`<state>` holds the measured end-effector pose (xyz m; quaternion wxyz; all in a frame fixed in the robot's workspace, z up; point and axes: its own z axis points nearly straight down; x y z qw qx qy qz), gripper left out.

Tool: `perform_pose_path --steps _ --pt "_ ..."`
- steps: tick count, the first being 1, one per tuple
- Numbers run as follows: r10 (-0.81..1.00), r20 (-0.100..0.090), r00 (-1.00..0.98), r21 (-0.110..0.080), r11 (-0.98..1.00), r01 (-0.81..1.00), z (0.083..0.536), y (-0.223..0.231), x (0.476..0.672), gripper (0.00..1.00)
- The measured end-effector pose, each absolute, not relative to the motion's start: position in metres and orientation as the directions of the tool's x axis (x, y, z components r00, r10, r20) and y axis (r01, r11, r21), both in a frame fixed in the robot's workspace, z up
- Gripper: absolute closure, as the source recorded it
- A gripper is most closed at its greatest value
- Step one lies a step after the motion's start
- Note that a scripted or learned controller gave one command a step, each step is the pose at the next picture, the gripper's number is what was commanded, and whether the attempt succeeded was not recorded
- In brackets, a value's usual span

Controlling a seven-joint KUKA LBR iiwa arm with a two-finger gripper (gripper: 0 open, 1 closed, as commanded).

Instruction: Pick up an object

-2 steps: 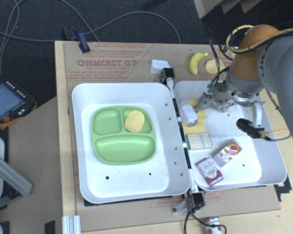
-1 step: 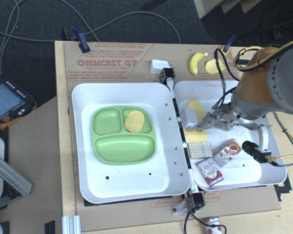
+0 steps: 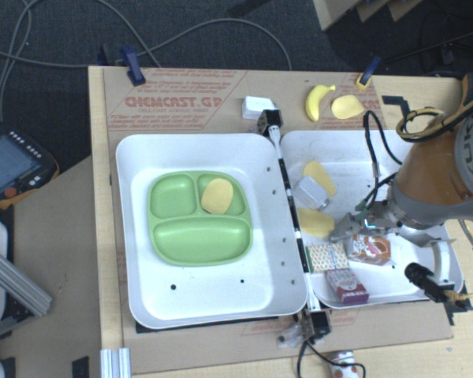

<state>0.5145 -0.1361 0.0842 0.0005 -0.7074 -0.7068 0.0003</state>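
The arm [image 3: 437, 172] reaches in from the right and hangs over the right bin [image 3: 343, 144], its orange band above the grey wrist. The gripper [image 3: 361, 228] sits low over the bin's lower middle, amid a cluster of small things, and whether it is spread or closed, or has anything caught in it, cannot be told from this slanted view, since the wrist body covers it from above. Just right of and below the gripper lies a round red-and-white packet [image 3: 370, 249], roughly as wide as it is tall, so it has no clear long axis; it looks to be touching or nearly touching the gripper's tip. Below that, near the bin's front wall, lies a dark red box [image 3: 345, 285], its long axis running from upper left to lower right. Left of the gripper lie a yellow wedge [image 3: 316, 224] and a patterned card [image 3: 322, 255], both against the bin's left wall. Further up sit a grey block [image 3: 311, 191] and a pale yellow piece [image 3: 322, 176], touching each other, well apart from the gripper. In the left bin [image 3: 142, 164] rests a green divided tray [image 3: 199, 242] with a yellow oval [image 3: 217, 195] in its upper right compartment. A toy banana [image 3: 318, 101] and a yellow lump [image 3: 348, 106] lie on the bench behind the right bin.
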Motion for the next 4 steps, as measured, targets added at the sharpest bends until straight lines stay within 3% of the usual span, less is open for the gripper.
perform_pose_path --steps 1,2,3,4 --pt "1.000 0.000 0.002 0.001 -0.002 1.000 0.094 -0.136 0.515 1.00" --pt "1.000 0.000 0.001 0.001 -0.001 1.000 0.094 -0.136 0.515 0.00" --pt "1.000 0.000 -0.001 0.001 0.001 1.000 0.084 -0.095 0.568 0.00" --pt "1.000 -0.001 -0.001 0.001 0.001 1.000 0.085 -0.129 0.625 0.00"
